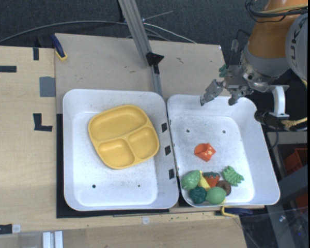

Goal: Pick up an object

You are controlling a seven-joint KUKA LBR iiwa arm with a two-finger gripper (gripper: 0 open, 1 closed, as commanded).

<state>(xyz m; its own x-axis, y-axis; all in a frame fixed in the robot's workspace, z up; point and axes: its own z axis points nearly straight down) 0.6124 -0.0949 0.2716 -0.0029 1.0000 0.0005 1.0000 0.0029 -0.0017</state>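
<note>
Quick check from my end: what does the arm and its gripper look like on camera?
The arm is grey with a glossy orange band above the wrist and black cables looping over it. The gripper is grey metal with two slim fingers.

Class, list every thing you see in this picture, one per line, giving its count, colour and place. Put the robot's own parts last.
Bins: two, white, side by side on the bench.
Divided plate: one, yellow, three compartments, in the left-hand bin.
Orange block: one, alone, middle of the right-hand bin.
Toy foods: a small cluster, green, red, yellow and brown, near corner of the right-hand bin.
Metal pole: one, grey, slanting behind the bins.
Arm: one, grey with orange band, at right.
Gripper: one, open, above the right-hand bin's far rim, holding nothing.
</note>
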